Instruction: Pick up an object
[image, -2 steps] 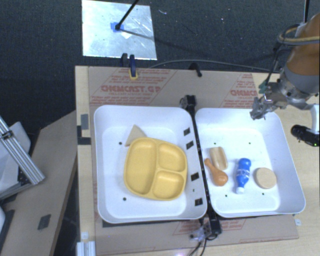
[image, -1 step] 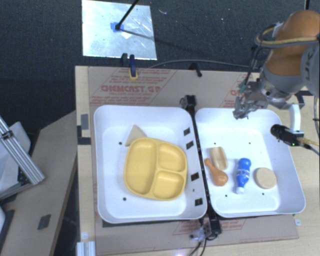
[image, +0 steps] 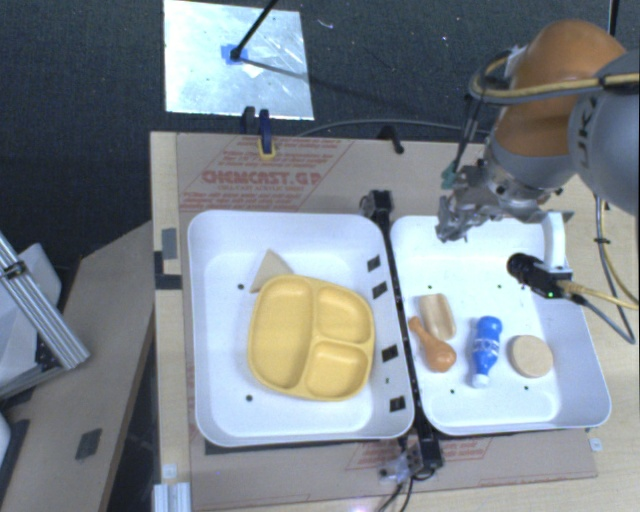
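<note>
Here the end effector (image: 458, 222) hangs over the far rim of the right bin (image: 575, 400), at the end of the grey arm (image: 560, 110) whose orange band bulges just above the wrist. Nothing sits between its fingers, and whether they stand wide or narrow cannot be told from this angle, since the metal parts blur together.

Nearer the camera than the end effector, and well apart from it, a cluster of things lies on the floor of that same bin. A tan wooden block (image: 437, 314) lies nearest below it, and an orange pear-shaped piece (image: 434, 346) touches that block's near end. Just to the right of these, a blue and white bottle (image: 485, 348) lies on its side with its white cap pointing towards the camera. A round tan disc (image: 530, 356) rests just beside the bottle, further to the right.

To the left of the end effector, across the black divider, the left bin (image: 215, 300) holds a yellow compartment tray (image: 310, 338), with a tan wedge (image: 268, 268) tucked against the tray's far left corner. Both bins stand on the tabletop (image: 270, 170), over a sheet of brown cardboard with red lettering.
</note>
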